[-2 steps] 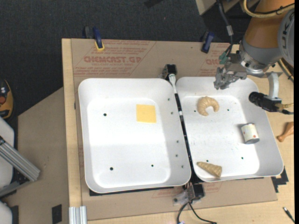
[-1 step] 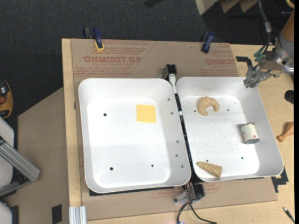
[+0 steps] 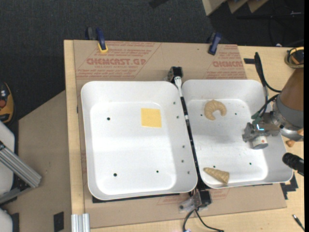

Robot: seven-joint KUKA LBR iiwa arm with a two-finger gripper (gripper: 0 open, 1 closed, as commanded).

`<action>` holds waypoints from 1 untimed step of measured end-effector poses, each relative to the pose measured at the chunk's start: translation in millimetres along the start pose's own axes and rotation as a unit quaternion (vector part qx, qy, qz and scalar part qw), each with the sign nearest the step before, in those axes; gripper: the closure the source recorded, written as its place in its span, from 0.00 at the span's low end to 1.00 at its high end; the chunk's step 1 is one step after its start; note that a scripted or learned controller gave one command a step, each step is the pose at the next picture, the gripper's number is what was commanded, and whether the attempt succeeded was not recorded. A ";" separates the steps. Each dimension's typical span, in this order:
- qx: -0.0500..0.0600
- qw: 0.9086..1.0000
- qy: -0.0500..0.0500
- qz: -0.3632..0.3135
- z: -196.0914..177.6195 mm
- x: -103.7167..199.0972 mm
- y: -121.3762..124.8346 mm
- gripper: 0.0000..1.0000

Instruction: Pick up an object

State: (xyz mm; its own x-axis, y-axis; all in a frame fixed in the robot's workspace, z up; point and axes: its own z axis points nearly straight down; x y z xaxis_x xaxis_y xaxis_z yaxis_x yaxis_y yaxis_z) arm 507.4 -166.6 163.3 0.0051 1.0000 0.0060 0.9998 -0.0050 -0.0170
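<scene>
While tool [image 3: 254, 135] hovers over right bin [image 3: 236, 87], grip state unclear, croissant [image 3: 214, 108] lies nearby; yellow square [image 3: 151, 117] in left bin [image 3: 96, 144].

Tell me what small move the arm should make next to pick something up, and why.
Probably slide the gripper toward the croissant, which lies up and left of it in the right bin. It looks like the closest object; the cone sits farther off by the bin's near edge, and the yellow square is across in the left bin.
</scene>
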 end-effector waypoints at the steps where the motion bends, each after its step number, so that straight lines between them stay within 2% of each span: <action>1: -0.010 1.000 -0.004 -0.002 -16.2 -0.6 7.4 1.00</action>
State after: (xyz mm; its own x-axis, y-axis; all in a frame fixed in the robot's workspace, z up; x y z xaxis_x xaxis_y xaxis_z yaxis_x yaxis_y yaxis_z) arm 515.0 -167.3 179.3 0.0016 1.0000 -0.0015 1.0000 -0.0016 0.0033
